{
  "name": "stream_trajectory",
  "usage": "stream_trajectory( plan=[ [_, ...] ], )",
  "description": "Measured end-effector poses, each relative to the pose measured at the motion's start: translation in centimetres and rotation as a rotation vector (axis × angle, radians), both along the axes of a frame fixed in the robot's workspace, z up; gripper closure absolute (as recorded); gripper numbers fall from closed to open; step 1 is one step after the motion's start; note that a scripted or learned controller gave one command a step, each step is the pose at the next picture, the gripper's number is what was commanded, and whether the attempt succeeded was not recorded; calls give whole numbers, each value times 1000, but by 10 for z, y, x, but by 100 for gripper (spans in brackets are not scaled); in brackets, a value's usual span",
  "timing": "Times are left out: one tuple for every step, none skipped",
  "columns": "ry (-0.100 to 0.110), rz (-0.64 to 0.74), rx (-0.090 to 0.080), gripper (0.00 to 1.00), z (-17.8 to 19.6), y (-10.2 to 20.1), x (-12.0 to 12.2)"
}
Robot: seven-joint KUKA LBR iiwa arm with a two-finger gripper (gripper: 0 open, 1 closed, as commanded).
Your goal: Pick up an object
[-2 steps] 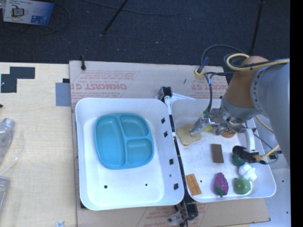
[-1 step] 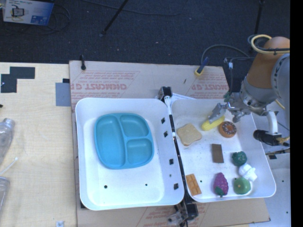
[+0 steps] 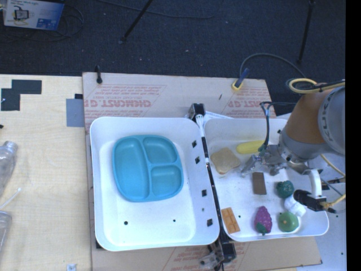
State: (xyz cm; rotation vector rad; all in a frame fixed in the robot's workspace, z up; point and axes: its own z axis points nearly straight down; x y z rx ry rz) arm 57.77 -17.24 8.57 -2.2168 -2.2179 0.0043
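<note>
I see a pale wooden table point(image 3: 39, 168) with a sheet of printed cardboard point(image 3: 169, 97) under both bins, and dark carpet point(image 3: 186, 33) beyond it with a blue and white box point(image 3: 34, 7) in the far corner. My tool point(image 3: 255, 164) hangs low in the right bin point(image 3: 237, 126), and I cannot tell how it is set. Just beside it, toward the divider, lies a tan sponge-like piece point(image 3: 224, 160); just behind it is a yellow banana point(image 3: 250, 147); just in front lies a brown block point(image 3: 258, 183). Nearer me are an orange block point(image 3: 230, 219), a purple grape bunch point(image 3: 263, 219), a green round fruit point(image 3: 288, 222) and a dark green piece point(image 3: 285, 188). Well to its left, the left bin point(image 3: 113, 219) holds a blue divided plate point(image 3: 148, 167).
</note>
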Motion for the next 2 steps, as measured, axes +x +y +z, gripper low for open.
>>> stream_trajectory(
  plan=[
    [-2, 1, -1, 0, 0, 24, 66],
    [-3, -1, 0, 0, 1, -1, 14]
  ],
)
